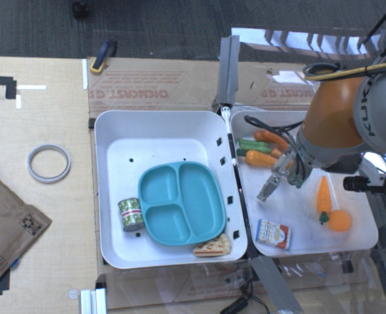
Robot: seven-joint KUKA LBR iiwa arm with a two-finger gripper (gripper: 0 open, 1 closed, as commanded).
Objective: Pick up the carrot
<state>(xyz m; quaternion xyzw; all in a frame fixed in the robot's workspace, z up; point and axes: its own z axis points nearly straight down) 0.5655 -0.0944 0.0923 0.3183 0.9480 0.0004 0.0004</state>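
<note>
Three carrot-like pieces lie in the right bin (pixel 360 239). An orange carrot with a green top (pixel 261 157) rests near the bin's left wall, and a redder carrot (pixel 271 137) lies just behind it. Another orange carrot (pixel 324 197) stands on end at the right, touching a round orange (pixel 340 221). My gripper (pixel 282 186) hangs over the bin's middle, just in front of and to the right of the first two carrots. Its fingers (pixel 269 190) are spread open and hold nothing.
A small snack box (pixel 273 233) lies at the right bin's front. The left bin (pixel 114 175) holds a teal divided plate (pixel 181 203), a small can (pixel 131 214) and a bread-like piece (pixel 212 246). A tape ring (pixel 49 163) lies on the bench at the left.
</note>
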